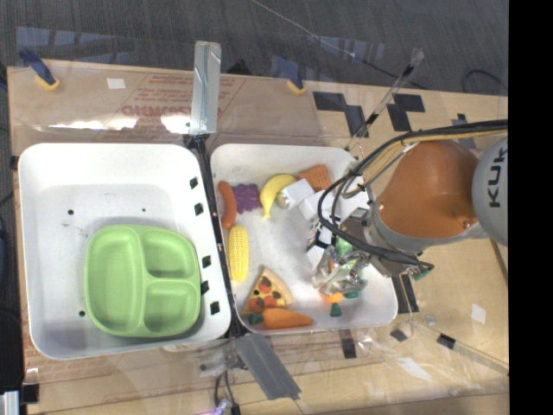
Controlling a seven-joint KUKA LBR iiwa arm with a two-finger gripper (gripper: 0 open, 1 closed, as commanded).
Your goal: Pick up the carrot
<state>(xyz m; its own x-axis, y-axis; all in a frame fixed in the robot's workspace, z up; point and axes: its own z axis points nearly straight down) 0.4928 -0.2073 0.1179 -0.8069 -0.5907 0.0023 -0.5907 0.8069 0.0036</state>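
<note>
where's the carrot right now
The carrot lies in the right bin, against its near wall, just below the pizza slice and left of the gripper.

Lower centre, an orange tapered toy carrot; left, a lime-green divided plastic plate in a white bin.

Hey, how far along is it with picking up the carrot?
Nothing looks done: the carrot lies at the right bin's front edge, beside the pizza slice. The hand is low in that bin, to the carrot's right. Reaching, gripping and lifting it remain.
</note>
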